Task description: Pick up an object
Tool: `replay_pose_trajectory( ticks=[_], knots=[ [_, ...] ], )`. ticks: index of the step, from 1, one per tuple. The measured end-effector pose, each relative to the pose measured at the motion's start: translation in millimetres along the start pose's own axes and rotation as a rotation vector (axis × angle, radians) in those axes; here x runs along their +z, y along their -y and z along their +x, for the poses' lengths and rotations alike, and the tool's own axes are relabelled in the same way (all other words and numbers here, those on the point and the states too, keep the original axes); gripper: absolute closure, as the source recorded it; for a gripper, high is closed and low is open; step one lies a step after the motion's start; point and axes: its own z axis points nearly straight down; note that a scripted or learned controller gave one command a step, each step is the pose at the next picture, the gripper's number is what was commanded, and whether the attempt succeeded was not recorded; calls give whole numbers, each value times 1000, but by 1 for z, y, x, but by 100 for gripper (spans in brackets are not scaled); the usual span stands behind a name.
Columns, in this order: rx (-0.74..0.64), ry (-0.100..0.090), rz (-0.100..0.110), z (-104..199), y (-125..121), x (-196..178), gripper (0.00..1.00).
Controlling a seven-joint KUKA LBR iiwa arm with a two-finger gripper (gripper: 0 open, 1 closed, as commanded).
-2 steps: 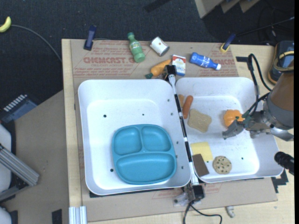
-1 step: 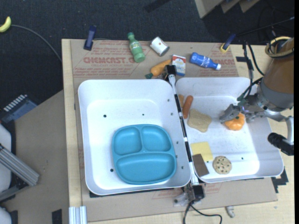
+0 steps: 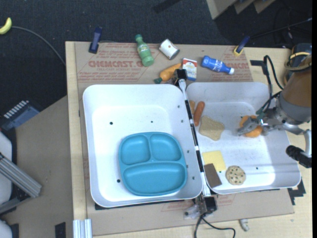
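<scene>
Down in the camera view, the gripper (image 3: 249,127) sits low in the right bin (image 3: 277,175), near its right wall and toward the far edge, right at an orange object (image 3: 254,131) that looks like a carrot-shaped toy. Whether it has clamped that piece cannot be told; the tip and the toy blur together. Other candidates lie in the same bin: a hot dog (image 3: 198,111) by the left wall, a slice of bread (image 3: 212,128) just beside it, a yellow cheese square (image 3: 214,158), a brown bar (image 3: 212,174) and a cookie (image 3: 235,174) along the near edge. The left bin (image 3: 99,133) carries a blue divided plate (image 3: 153,163). Judging by this, the reach is done, but nothing is lifted clear yet, so the grasp and raise remain
</scene>
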Motion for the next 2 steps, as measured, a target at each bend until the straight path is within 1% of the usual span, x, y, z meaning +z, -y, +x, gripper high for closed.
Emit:
replay_pose_trajectory(
  ticks=[1, 2],
  knots=[
    [3, 8, -2, -3, 1, -10, 100],
    [3, 8, -3, 47, -37, 0, 100]
  ],
)
